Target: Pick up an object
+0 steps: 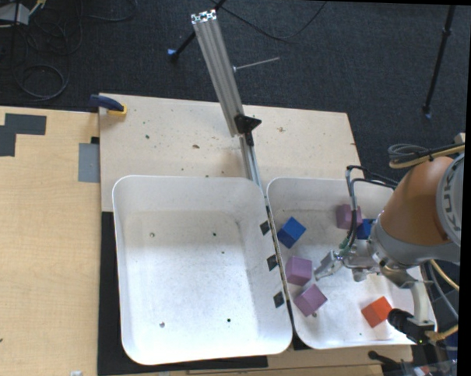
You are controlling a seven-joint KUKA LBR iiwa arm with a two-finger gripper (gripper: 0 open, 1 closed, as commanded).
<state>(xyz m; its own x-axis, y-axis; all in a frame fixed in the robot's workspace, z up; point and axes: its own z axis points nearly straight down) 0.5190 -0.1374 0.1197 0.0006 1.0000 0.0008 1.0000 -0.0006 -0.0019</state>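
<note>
The right bin (329, 194) holds several small blocks. A blue cube (291, 231) lies near its left wall. Below it, two purple cubes (299, 269) (310, 299) sit close together. Another purple block (345, 217) lies farther back, and an orange-red cube (377, 312) rests near the front right. My gripper (326, 267) hangs low over the middle of this bin, just right of the upper purple cube and apart from it. Nothing shows in its grasp.
The left bin (142, 188) stands beside the right one, sharing a divider with black clips (271, 262). A slanted aluminium bar (224, 81) rises behind the bins. The arm's orange band (422, 207) overhangs the right bin's right side.
</note>
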